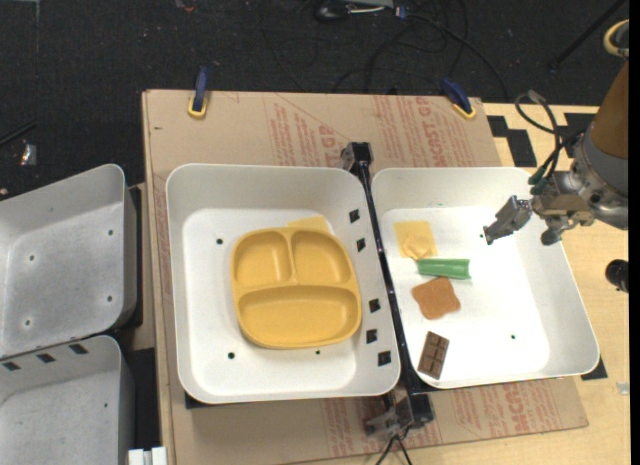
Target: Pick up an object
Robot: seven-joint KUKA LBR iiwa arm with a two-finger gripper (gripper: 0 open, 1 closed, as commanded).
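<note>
Left bin point(190, 253): a yellow divided tray point(297, 288) lies flat, with a pale yellow piece point(312, 223) peeking out at its far edge. Right bin point(560, 283): a yellow slice point(416, 238), green piece point(444, 267), brown cookie-like piece point(436, 298) and dark chocolate bar point(433, 354) cluster near the divider, the first three nearly touching. My gripper point(520, 221) hovers over the right bin's far side, well apart from them; I cannot tell how the fingers are set. Risk, as I judge it: the items are thin and flat, so the fingers may skid over them, or a descent into the cluster may nudge neighbours instead of seizing one.
</note>
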